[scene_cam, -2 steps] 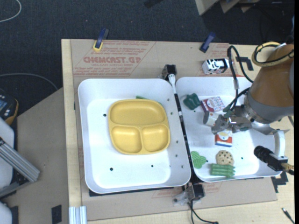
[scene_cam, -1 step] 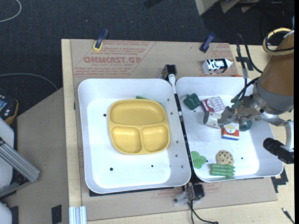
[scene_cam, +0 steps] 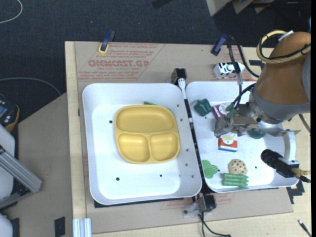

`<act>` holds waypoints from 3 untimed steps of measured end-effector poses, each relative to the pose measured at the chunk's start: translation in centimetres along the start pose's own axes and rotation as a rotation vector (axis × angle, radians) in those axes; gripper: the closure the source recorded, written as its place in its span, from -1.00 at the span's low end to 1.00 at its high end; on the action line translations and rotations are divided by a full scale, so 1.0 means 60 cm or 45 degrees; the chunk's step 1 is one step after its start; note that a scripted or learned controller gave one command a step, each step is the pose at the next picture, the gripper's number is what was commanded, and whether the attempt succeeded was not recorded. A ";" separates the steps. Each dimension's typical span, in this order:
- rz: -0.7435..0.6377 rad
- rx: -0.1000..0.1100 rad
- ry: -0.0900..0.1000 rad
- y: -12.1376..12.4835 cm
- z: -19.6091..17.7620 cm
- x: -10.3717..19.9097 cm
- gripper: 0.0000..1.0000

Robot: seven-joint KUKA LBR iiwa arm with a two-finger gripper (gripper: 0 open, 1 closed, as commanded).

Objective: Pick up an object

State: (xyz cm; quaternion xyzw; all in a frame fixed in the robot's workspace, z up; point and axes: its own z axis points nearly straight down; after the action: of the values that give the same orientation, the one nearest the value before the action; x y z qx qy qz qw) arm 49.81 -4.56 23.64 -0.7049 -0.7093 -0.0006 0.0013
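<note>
1. Locate the two-finger gripper (scene_cam: pixel 223 126) above the right shallow white bin (scene_cam: pixel 291 184). It sits slightly toward 10 o'clock from that bin's centre. The grey arm with the orange band (scene_cam: pixel 282 78) enters from 3 o'clock and covers the bin's 2 o'clock corner.

2. You cannot tell from this view how far the gripper is spread, or whether it has hold of anything.

3. Note the loose objects in the right bin:
- The small red, white and blue carton (scene_cam: pixel 227 142) lies just beside the gripper at its 6 o'clock.
- The red and white packet (scene_cam: pixel 217 111) lies at the gripper's 11 o'clock, partly under it.
- The dark green lumpy toy (scene_cam: pixel 201 106) lies at the bin's 10 o'clock, near the wall.
- The teal piece (scene_cam: pixel 256 132) lies at the gripper's 3 o'clock and is partly hidden by the wrist.
- The round tan chocolate-chip cookie (scene_cam: pixel 237 167) lies at the bin's 6 o'clock.
- The bright green bean pods (scene_cam: pixel 234 180) lie just beyond the cookie, near the wall.
- The bright green leafy piece (scene_cam: pixel 210 169) lies at the bin's 7 o'clock.

4. Note the left shallow white bin (scene_cam: pixel 98 172). A yellow plastic three-compartment plate (scene_cam: pixel 146 132) lies at its centre. A green sliver (scene_cam: pixel 150 103) shows at the plate's 12 o'clock rim, too hidden for you to identify.

5. On the printed brown bench (scene_cam: pixel 123 63), a small black-and-white block (scene_cam: pixel 226 69) sits outside the right bin at 12 o'clock.
</note>
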 end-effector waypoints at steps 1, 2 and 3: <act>0.002 0.006 0.000 -0.023 0.035 0.066 1.00; 0.006 0.004 -0.002 -0.035 0.032 0.074 1.00; 0.007 -0.004 -0.004 -0.013 0.028 0.082 1.00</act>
State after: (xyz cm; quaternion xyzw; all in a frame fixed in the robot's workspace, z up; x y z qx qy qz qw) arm 49.00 0.37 21.95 -0.7067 -0.7075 -0.0006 -0.0009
